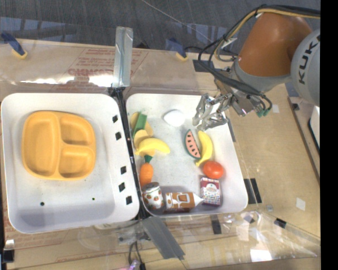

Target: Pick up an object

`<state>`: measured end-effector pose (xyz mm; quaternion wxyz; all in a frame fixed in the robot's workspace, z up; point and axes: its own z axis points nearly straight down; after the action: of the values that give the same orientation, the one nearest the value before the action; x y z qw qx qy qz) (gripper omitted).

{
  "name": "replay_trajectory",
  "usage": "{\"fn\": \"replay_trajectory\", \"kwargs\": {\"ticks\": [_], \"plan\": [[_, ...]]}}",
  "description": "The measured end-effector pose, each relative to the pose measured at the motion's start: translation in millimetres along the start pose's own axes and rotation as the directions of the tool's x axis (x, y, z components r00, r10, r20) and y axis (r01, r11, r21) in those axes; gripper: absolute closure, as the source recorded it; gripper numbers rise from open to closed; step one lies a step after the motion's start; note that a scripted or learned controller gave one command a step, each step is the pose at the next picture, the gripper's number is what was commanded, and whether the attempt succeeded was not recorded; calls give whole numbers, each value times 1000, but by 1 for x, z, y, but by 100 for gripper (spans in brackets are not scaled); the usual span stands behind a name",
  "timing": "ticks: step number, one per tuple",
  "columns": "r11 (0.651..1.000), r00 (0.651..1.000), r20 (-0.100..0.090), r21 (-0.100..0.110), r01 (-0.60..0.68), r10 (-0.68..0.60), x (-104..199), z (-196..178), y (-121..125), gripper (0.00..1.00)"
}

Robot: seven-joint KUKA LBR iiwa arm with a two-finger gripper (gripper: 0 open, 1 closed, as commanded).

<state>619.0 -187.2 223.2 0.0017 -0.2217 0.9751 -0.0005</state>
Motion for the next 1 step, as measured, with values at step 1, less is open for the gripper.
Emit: {"fn": "replay_trajectory", "kwargs": {"ticks": [1], "plan": [[874, 874, 3, 2, -486, 486, -5, -55, -29, 100]]}}
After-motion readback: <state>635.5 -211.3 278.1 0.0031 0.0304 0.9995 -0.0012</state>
